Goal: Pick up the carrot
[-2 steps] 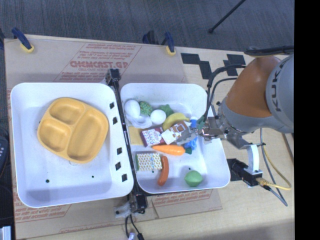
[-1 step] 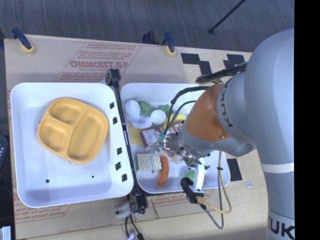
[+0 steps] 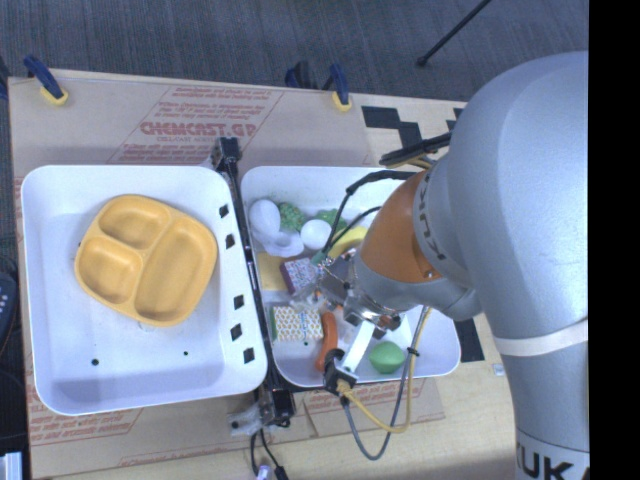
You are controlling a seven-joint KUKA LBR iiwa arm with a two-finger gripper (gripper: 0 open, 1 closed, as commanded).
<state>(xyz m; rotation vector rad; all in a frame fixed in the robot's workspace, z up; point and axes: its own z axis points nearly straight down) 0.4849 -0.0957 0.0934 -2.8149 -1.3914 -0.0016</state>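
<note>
- Around the carrot [image 3: 329,334] you have a crowded right bin [image 3: 300,176]: a patterned box [image 3: 297,323] just beside it on the side toward the left bin [image 3: 60,368], and a green round piece [image 3: 387,357] near it on the other side.
- Further back in that bin you will find a second patterned box [image 3: 300,273], a white ball [image 3: 315,233], a white moulded piece [image 3: 268,223], a green leafy piece [image 3: 291,215] and a yellow curved piece [image 3: 347,240].
- The arm [image 3: 520,218] hangs over the right half of this bin and hides whatever lies beneath it.
- Count: two bins on the tabletop [image 3: 190,118], one carrot, two patterned boxes, one yellow plate [image 3: 147,258] with three compartments, alone in the left bin.
- The carrot is orange, short and elongated, lying near the bin's front wall, its upper end covered by the hand [image 3: 342,310].
- The hand sits directly over the carrot; you cannot tell whether it is released or clenched, nor whether it touches the carrot.
</note>
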